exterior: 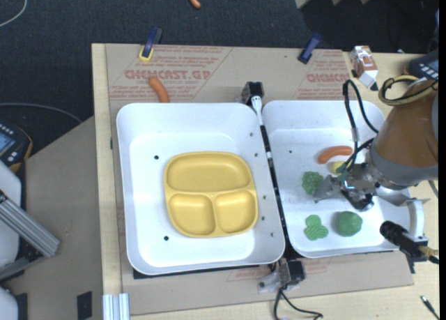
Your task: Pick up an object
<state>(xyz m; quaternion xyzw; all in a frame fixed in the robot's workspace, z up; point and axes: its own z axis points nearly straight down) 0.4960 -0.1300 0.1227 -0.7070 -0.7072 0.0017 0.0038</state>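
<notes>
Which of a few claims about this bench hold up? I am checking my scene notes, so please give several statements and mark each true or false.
1. The yellow divided plate lies in the left bin. True.
2. The right bin holds three green items and one orange item. True: the green broccoli piece, the flat green piece, the round green piece and the orange sausage lie there.
3. The claw hangs over the left bin. False: it is over the right bin, beside the green broccoli piece.
4. An orange piece lies on the cardboard above the left bin. True.
5. The yellow divided plate has five compartments. False: it has three.
</notes>
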